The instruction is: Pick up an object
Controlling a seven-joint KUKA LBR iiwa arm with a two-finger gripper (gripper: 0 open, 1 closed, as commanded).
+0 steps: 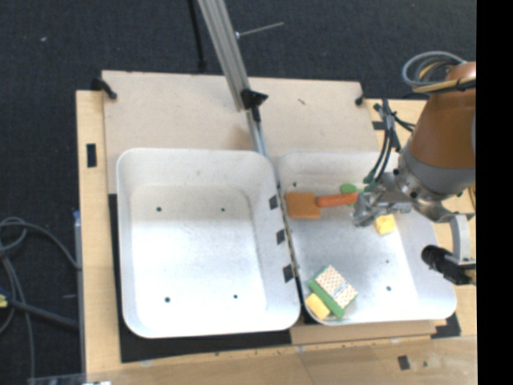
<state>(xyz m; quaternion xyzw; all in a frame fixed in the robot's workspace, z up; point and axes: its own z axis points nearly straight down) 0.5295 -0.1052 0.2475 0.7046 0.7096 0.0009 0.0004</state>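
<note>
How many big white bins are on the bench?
2. The left bin sits beside the right bin, their edges meeting in the middle. The claw hangs over the right bin.

**Free Room and Obstacles Over the Two Bins**

The left bin (200, 239) is left wide open across its floor. The right bin (417, 287) is crowded: an orange-handled brush (309, 204) is laid at its far left, a yellow block (385, 225) is set just beside the gripper (370, 211), and a patterned sponge (331, 292) is lodged at the near left. A slanted metal pole (232, 62) is raised over the far edge.
</note>
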